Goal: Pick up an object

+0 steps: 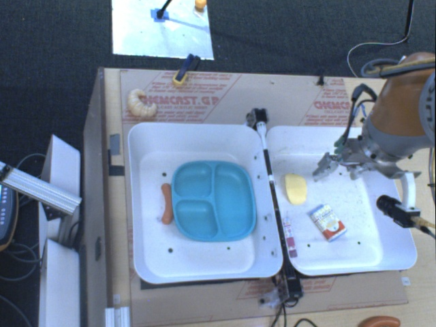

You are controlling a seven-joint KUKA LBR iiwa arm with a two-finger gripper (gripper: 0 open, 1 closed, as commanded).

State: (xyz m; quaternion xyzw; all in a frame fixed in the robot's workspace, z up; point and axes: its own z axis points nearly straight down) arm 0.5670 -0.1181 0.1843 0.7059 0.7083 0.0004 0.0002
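Right bin, centre-right of the frame: a pale yellow lump [296, 189] lies flat near the bin's left wall, rounded and oblong, its long side running up and down the picture. Below and to its right sits a small carton [328, 223], white and yellow with an orange-red end, lying flat and tilted diagonally. The two are near each other but apart. Over in the left bin, a slim orange sausage [166, 204] lies lengthwise just beside a blue divided plate [213, 200].

Glossy white plastic bins [204, 268] hold a smooth blue plastic plate [213, 201].
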